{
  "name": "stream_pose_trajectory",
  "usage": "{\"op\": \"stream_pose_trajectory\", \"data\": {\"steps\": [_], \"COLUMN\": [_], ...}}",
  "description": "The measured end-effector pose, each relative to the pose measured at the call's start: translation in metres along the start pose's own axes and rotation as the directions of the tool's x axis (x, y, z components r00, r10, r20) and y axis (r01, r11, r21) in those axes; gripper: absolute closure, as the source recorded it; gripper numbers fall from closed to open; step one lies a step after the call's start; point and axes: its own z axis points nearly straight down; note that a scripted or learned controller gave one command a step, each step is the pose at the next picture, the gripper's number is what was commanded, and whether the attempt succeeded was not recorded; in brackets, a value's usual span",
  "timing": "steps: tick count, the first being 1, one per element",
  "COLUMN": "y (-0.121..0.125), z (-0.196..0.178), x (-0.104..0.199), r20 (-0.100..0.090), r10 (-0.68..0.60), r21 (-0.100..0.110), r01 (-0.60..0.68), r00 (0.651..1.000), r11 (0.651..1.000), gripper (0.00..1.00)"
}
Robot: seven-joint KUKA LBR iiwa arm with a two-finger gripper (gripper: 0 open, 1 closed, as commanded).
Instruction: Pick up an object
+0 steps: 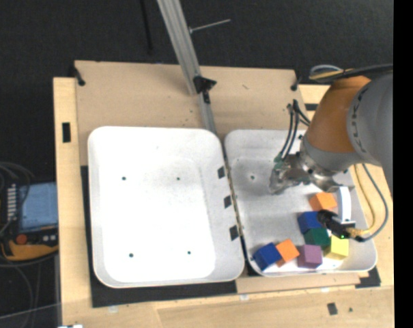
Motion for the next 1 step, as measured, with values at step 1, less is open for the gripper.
{"op": "stream_pose_trajectory", "data": {"steps": [1], "y": [-0.0009], "z": [-0.0463], "x": [0.0059], "r20": [0.003], "r10": [-0.011], "r21": [-0.002], "r01": [0.011], "r00": [1.0], "r11": [1.0], "gripper": [1.0]}}
